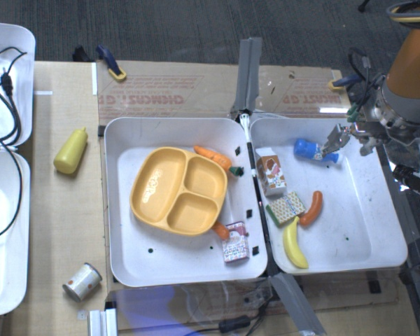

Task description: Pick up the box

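Mirrored, unreadable print on cardboard (196, 89)

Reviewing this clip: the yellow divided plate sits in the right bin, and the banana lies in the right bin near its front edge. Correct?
Not quite. The camera view shows the yellow divided plate in the left bin, not the right. The banana does lie in the right bin near its front edge.

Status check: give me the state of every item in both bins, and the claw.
claw: over the right bin, by the blue toy
box: flat in right bin, ungrasped
patterned block: flat, beside sausage
banana: lying flat
yellow tray: upright in left bin
carrot: at the tray's rim
small carton: lying flat
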`<state>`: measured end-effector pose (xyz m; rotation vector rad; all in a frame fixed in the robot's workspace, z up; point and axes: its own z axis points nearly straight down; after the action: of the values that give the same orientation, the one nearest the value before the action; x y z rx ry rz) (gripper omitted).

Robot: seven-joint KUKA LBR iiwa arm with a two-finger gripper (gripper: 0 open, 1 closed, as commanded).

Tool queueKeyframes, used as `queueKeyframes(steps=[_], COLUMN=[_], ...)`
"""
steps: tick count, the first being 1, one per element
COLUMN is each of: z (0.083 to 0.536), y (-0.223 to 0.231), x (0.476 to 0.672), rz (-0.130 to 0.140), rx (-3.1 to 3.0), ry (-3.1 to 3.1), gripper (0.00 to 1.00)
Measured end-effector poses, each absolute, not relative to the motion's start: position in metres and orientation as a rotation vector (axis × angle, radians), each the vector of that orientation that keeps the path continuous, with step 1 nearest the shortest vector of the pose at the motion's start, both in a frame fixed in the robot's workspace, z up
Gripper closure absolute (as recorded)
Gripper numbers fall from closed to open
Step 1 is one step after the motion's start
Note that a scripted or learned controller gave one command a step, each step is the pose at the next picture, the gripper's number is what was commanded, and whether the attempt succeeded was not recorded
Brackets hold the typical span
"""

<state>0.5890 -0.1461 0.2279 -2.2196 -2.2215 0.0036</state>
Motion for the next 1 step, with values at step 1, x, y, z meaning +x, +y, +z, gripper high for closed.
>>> queueKeyframes(steps=[1], z=[0.0915], y=[-0.1529], x=[0.6217], rz=[0.001], rx=[-2.285], ry=[-2.157], gripper=[0.0])
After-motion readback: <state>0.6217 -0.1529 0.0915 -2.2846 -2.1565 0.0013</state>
